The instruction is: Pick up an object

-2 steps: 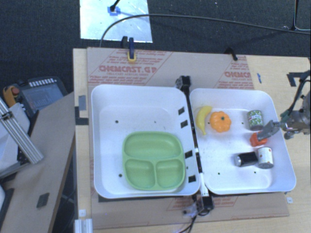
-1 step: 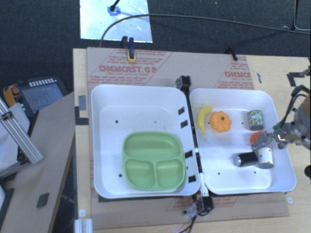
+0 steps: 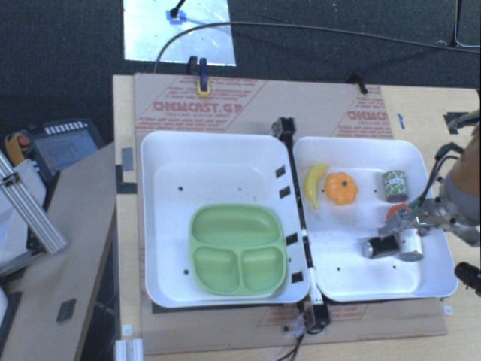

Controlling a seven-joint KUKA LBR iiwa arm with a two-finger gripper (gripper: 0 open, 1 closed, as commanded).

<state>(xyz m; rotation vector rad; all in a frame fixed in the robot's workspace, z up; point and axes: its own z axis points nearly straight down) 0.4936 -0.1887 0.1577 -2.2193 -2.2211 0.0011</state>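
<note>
- White plastic sets the stage: two shallow bins side by side on the bench, the left bin [image 3: 161, 224] and the right bin [image 3: 361, 277] meeting along a clipped centre seam.
- The grey arm [image 3: 460, 194] reaches over the right bin's far wall, putting its gripper [image 3: 404, 218] low over the right half of the floor, where the small pieces are; that looks like an approach for a pick.
- Whether the gripper is parted or closed, and whether it has hold of anything, cannot be told from this angle.
- Likeliest target, by position alone: a small red-orange piece [image 3: 396, 211] just beside the gripper, perhaps touching it. It is too small and too crowded by hardware to name.
- Other candidates lie along the bin's upper part: a yellow banana [image 3: 316, 184] near the seam, curved and lying flat; an orange pumpkin-shaped toy [image 3: 340, 189] just beside it, round and ribbed; and a small green-labelled can [image 3: 394, 186] upright nearer the arm.
- Across the seam, a pale green divided plate [image 3: 239, 249] lies flat in the left bin, well apart from the gripper.
</note>
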